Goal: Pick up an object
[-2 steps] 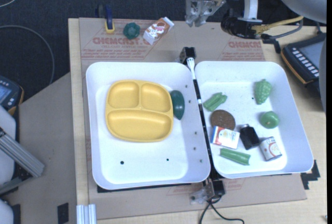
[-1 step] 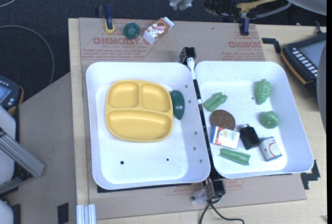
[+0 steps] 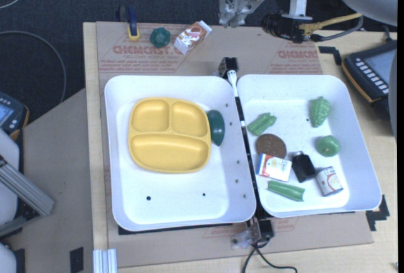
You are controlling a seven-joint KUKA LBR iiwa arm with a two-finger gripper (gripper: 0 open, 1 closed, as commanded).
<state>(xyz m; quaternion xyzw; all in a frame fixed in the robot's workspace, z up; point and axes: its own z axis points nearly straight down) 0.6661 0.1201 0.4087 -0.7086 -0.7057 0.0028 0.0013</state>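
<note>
Claw (image 3: 233, 16): we find it high at the far edge of the bench, beyond both bins and above the cardboard sheet, with nothing between its fingers that we can make out; whether it stands wide or narrow we cannot tell (the metal parts blur together there).

Left bin (image 3: 120, 158): we list a yellow divided plate (image 3: 169, 134) and, touching its right rim, a dark green rounded piece (image 3: 216, 127).

Right bin (image 3: 353, 114): we list a light green pod (image 3: 261, 123) near the divider, a brown disc (image 3: 271, 145) just below it, a small white and red carton (image 3: 275, 167), a black block (image 3: 303, 166) beside the carton, a green pepper-like strip (image 3: 286, 190) at the near edge, a small can (image 3: 329, 181), a round green fruit (image 3: 327, 146) and a knobbly green cluster (image 3: 319, 111) toward the far right.

Outside the bins, on the cardboard: a white and orange carton (image 3: 192, 36), a teal lump (image 3: 160, 36), a blue and yellow clip (image 3: 132, 23).

Progress, as we judge it: no object is picked yet. Every candidate lies at rest in a bin, well apart from the claw. Choosing one, travelling over it, descending, closing and lifting all remain.
</note>
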